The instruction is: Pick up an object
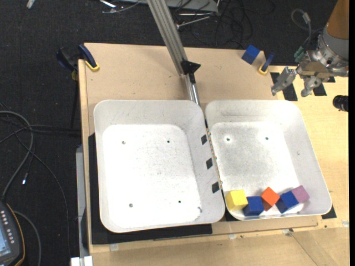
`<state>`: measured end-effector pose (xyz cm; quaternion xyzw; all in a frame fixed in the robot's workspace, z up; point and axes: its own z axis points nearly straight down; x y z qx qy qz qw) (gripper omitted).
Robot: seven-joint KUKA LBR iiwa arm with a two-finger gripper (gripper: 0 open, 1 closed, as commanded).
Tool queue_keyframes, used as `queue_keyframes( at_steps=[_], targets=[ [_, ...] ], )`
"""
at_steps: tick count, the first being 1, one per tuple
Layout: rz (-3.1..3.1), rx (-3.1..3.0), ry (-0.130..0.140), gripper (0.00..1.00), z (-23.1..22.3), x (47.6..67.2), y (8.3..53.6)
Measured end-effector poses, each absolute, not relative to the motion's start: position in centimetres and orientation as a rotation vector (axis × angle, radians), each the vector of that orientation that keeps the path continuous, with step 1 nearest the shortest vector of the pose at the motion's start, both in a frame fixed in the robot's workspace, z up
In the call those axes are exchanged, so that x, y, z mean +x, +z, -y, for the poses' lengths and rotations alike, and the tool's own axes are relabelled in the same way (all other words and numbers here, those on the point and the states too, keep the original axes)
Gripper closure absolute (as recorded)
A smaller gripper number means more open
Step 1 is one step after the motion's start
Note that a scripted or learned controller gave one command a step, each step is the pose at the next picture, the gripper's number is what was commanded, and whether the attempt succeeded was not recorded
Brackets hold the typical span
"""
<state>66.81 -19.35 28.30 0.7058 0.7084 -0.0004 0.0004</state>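
Blocks [269, 200] are sitting bunched in the right bin's [310, 148] near corner; fingers [284, 80] are hanging open, holding nothing, far right. Orange block [270, 195] on top is looking easiest.

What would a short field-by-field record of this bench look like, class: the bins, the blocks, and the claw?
left bin: no blocks in it
right bin: five blocks along its near edge
block colours, left to right: yellow block, blue block, orange block, second blue block, purple block
loose item: blue piece on the bench beyond the right bin
claw: open, above the bench past the right bin's far right corner, holding nothing
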Motion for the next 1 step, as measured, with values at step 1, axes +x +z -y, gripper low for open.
queue_keyframes(
  at_steps=[1],
  targets=[
    [-2.235, 2.220, -0.005, 0.00, 13.34, 64.88, 18.39]
  ],
)
